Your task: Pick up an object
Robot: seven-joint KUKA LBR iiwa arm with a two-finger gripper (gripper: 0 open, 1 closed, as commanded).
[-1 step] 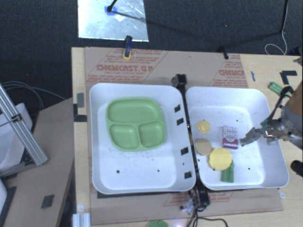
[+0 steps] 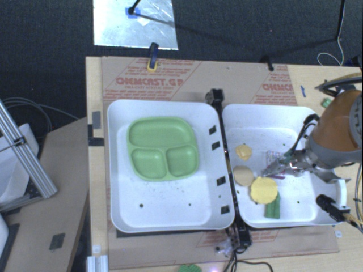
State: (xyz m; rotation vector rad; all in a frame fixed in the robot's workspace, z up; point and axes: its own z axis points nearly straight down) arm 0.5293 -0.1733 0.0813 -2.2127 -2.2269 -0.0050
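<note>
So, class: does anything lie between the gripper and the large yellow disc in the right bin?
Nothing visible does. The gripper hangs just above the upper edge of the yellow disc, with bare bin floor between them; the green piece lies on the disc's far side.

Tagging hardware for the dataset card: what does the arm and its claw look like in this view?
The arm is a rounded, thick body: orange band above, grey wrist section below. A black cable loops along its left side down toward the claw, a slim metallic silver piece with small dark and pinkish parts at its base. A white bracket with a black fitting sits below the wrist.
</note>
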